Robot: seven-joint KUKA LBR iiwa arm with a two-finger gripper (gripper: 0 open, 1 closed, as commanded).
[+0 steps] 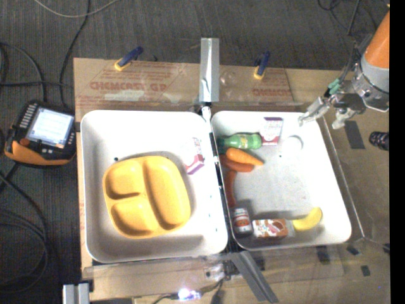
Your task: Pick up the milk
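Note:
The milk (273, 130) is a small white carton with a purple top. It stands at the far wall of the right bin (335, 189), just right of a green bottle (241, 140). My gripper (319, 119) hovers over the bin's far right corner, to the right of the carton and apart from it. Its two pale fingers (310, 114) are spread open with nothing between them.
An orange carrot (243, 159) lies below the bottle. A can (240, 220), a brown box (272, 228) and a banana (308, 220) sit along the near wall. The left bin (95, 132) holds a yellow divided plate (147, 195) and a small pink-and-white carton (196, 161).

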